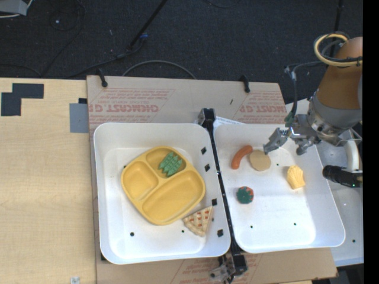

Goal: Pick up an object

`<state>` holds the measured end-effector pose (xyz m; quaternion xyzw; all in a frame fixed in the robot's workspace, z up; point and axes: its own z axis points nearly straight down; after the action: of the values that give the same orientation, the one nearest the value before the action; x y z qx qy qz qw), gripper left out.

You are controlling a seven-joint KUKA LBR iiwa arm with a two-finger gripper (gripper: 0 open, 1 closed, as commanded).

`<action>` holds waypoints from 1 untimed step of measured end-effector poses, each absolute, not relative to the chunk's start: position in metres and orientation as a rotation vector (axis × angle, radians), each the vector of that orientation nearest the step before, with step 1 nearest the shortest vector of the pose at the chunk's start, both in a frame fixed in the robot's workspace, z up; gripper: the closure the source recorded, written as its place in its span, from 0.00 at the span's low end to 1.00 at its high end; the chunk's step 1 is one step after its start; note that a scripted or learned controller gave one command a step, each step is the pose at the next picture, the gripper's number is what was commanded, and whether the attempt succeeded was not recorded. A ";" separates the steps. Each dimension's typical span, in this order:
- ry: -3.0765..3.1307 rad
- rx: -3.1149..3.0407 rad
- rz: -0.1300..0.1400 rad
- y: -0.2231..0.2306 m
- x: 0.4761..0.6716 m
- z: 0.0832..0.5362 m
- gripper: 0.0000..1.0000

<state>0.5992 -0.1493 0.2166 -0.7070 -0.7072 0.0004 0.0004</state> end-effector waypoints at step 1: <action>-2.217 -2.218 0.006 -0.151 0.599 0.173 0.00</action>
<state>0.5989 -0.1513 0.1732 -0.7072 -0.7070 0.0020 0.0026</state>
